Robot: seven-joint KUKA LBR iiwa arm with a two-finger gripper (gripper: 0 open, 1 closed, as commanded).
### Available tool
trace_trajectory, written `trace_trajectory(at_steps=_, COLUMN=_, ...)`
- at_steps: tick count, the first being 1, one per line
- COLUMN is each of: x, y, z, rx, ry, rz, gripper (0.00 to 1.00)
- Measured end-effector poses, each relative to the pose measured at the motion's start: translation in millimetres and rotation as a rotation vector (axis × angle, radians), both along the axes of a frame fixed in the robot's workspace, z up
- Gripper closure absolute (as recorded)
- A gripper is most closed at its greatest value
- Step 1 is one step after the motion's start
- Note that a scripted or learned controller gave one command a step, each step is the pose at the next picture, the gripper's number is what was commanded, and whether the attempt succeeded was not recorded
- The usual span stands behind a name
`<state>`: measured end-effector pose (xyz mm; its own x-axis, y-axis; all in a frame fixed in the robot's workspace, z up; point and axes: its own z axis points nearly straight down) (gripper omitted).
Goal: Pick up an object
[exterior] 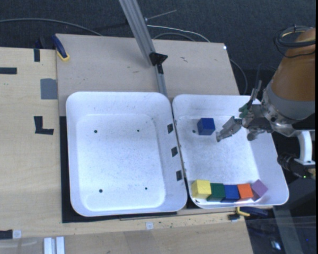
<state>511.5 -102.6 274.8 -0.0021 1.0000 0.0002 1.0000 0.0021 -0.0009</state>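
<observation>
In the camera view, the blue cube (205, 126) sits alone in the right bin (265, 165), just beside the gripper (237, 132). Its fingers are spread apart and hold nothing. The cube looks small, light and hard. Two flat sides across from each other look best to pinch.

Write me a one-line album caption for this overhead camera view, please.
Grey-and-orange arm's pincer hovers beside a lone blue cube in the right bin, five coloured blocks lined along its near edge.
</observation>
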Motion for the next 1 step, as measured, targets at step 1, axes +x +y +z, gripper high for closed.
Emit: trace_trajectory(at_steps=1, x=46.3, y=29.6, z=-87.9, rx=0.001, ry=0.007, rz=0.001, gripper=0.00)
